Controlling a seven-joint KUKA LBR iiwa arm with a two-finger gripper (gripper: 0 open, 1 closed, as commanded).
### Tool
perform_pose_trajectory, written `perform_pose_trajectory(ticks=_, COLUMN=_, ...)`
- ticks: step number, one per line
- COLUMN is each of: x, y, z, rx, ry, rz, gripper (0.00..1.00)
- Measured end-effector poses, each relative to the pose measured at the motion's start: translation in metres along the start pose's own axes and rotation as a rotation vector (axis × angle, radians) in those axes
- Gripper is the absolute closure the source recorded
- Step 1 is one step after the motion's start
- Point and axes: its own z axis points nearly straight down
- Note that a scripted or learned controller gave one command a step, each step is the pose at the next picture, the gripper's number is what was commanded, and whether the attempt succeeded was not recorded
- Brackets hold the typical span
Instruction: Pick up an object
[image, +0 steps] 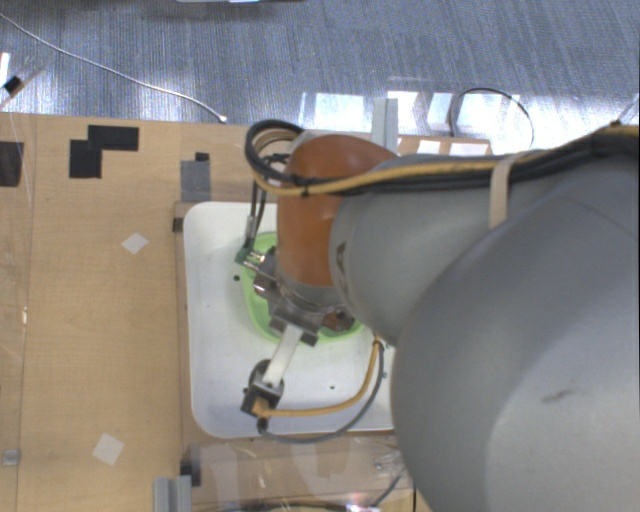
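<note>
On the left, the wooden bench (90, 300) meets a white bin (215, 330). In the bin lies a light-green round object (256, 300) — largely covered by the hand (300, 325), which hangs directly above it; whether it is open or closed, I cannot tell. Rightward looms the grey arm (520, 330) with its orange band.

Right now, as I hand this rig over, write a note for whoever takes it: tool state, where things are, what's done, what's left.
Tool: low over the white bin, under the arm's wrist; open or shut cannot be told.
Things: a pale green thing lies in the bin, directly beneath the tool and mostly covered.
Done: tool positioned at the green thing.
Left: no grasp confirmed, so the pick-up remains to be done.
</note>
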Motion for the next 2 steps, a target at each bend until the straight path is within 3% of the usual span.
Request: perform_pose_trajectory(ticks=2, x=0.0051, y=-0.0047, z=0.0329, rx=0.002, ry=0.002, rz=0.893, gripper=1.0)
